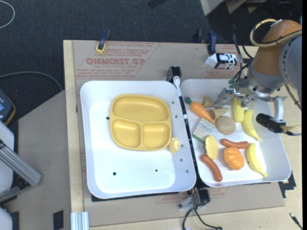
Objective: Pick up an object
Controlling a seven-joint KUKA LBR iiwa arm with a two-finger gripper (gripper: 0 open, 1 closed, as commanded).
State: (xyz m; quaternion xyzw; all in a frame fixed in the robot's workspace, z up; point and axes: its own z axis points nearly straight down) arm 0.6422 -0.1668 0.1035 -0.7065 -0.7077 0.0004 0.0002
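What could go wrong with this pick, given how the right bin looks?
The gripper is low over the far end of the right bin, where the corn cob, banana and potato lie packed together. It might nudge neighbours or pinch two at once. Closing near the bin's wall could also end in a glancing, failed grasp.

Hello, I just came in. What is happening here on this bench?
A grey robot arm reaches in from the right, and its gripper is low over the far end of the right bin, among toy foods: a carrot, bananas, sausages, an orange piece. Nothing is visibly held. In the left bin lies a yellow divided plate.
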